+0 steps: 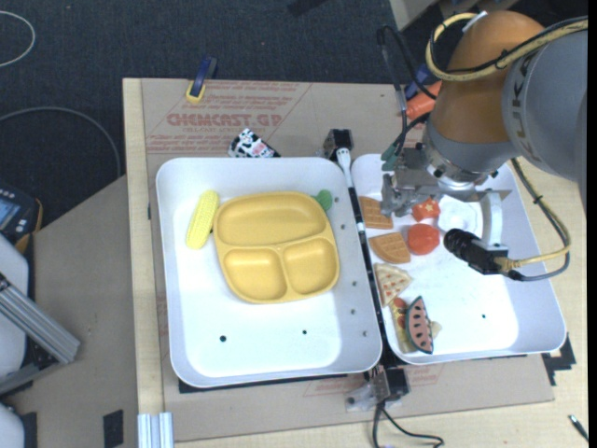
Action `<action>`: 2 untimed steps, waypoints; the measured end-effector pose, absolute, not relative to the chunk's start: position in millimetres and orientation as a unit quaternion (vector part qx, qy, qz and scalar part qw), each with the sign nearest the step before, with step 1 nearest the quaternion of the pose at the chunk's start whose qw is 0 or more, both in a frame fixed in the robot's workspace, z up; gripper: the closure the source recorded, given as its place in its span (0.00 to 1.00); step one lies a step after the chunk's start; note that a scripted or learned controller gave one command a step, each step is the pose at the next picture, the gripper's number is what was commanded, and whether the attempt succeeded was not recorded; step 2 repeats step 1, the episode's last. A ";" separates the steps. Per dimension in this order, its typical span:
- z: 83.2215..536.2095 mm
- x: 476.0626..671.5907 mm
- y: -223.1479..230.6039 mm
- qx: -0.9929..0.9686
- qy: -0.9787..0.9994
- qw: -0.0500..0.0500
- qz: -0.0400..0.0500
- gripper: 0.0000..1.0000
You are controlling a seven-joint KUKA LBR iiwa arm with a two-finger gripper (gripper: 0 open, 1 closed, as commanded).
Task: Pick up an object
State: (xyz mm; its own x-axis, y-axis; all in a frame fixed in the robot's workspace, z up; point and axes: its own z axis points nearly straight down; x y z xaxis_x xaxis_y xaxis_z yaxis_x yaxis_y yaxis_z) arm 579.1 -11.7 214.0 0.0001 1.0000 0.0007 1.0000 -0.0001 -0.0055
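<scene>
Cardboard-topped tabletop (280,110), two white bins, toy food in the right bin (522,315).
Tool (403,197) sits low by the tomato (423,239); can't tell its grip state. I'd center first, then squeeze.

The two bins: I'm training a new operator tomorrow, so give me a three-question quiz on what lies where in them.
1. True or false: the yellow divided tray lies in the left bin.
2. Which lies beside the tray's left edge? A) corn cob B) watermelon slice C) tomato
3. Fill in: the gripper is over the ____ bin.

Key: 1 true; 2 A; 3 right.
</scene>
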 end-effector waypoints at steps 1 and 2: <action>214.8 583.3 -14.7 -0.707 -0.707 0.000 0.000 1.00; 214.8 583.3 -14.7 -0.707 -0.707 0.000 0.000 1.00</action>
